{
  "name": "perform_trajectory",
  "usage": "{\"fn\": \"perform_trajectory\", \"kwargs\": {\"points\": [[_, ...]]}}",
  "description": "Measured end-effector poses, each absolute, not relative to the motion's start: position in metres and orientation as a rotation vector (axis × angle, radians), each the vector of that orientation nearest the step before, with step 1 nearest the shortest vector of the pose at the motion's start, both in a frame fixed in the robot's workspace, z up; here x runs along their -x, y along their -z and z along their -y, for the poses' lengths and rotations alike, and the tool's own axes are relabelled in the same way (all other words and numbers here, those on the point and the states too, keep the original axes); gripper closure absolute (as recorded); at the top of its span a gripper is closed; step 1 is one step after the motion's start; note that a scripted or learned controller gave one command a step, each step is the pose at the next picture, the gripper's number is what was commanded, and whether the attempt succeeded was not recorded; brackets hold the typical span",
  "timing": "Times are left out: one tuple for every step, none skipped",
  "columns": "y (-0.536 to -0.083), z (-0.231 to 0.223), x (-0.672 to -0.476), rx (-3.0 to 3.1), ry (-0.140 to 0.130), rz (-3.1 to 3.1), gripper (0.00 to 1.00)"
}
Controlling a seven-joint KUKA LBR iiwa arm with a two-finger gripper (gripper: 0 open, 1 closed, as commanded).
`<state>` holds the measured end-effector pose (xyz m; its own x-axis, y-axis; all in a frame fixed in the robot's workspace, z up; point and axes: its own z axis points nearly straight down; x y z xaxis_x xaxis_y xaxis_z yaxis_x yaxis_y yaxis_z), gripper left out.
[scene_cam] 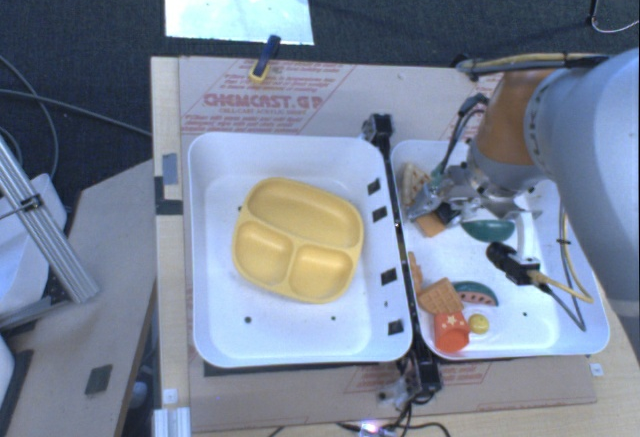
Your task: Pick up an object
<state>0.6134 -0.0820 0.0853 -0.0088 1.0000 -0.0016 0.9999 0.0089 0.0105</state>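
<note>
My gripper (437,201) is low in the right bin (575,320), near its upper left part. Right under it lies a small orange-brown piece (430,223), and a pale beige piece (414,183) lies just to its upper left. A dark teal rounded thing (489,227) sits just to the gripper's right. Nearer the front of the bin lie a tan cracker-like piece (439,296), a watermelon slice (474,292), a red cup (450,333) and a small yellow ball (479,325). I see nothing clearly held.
The left bin (215,325) holds a yellow divided plate (297,238). A black divider with clips (391,225) runs between the bins. The grey arm (585,135) covers the right bin's upper right side. A blue-and-yellow tool (265,59) lies on the cardboard behind.
</note>
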Motion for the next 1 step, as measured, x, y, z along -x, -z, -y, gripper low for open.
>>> {"fn": "perform_trajectory", "kwargs": {"points": [[-0.0857, 0.1161, -0.5015, -2.211, -0.004, -2.219, 0.0]]}}
